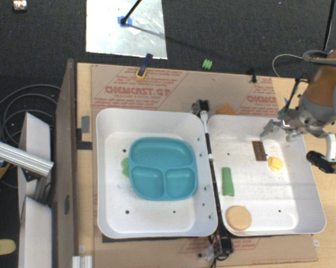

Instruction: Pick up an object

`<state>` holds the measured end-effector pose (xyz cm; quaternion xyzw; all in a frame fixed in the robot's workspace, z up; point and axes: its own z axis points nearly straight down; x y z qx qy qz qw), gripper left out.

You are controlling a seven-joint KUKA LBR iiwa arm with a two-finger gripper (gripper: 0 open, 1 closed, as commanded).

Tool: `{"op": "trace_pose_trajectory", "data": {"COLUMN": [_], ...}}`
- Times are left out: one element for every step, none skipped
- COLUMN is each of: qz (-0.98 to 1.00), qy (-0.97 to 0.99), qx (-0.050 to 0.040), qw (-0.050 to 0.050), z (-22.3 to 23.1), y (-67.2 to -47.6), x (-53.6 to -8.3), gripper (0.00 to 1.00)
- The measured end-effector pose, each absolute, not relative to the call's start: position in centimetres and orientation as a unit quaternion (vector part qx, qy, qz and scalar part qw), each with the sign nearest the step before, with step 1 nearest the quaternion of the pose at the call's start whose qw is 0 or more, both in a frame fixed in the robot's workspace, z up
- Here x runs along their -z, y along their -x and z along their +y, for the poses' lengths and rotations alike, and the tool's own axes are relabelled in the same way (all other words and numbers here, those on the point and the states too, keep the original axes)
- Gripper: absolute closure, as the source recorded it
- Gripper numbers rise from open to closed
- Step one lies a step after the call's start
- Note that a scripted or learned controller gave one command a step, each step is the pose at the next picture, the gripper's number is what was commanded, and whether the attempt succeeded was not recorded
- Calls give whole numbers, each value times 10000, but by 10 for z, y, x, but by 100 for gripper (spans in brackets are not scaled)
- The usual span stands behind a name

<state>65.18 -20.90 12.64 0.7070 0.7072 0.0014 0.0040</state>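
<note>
Evidently poised to pick, the gripper (pixel 281 125) hangs over the right bin's (pixel 304 179) far edge, its state impossible to tell, with a brown bar (pixel 259 150) and yellow piece (pixel 275 163) just below it, a green stick (pixel 227 181) and tan disc (pixel 239 218) farther off.

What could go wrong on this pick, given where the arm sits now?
1. The pincer hangs near the right bin's far rim; a descent from here might clip the wall rather than reach anything.
2. The brown strip and the yellow piece lie close together, so a grab could nudge one while taking the other.
3. The tan disc sits in the near corner and looks flat, probably hard to close on.
</note>
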Motion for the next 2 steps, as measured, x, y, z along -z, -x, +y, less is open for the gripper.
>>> {"op": "trace_pose_trajectory", "data": {"qz": [7091,7072], "qy": [-7051,-7070], "qx": [2,-12], "qw": [-19,37], "z": [-166,-209], "y": [-624,-646], "x": [-82,-117], "gripper": [0,0]}}
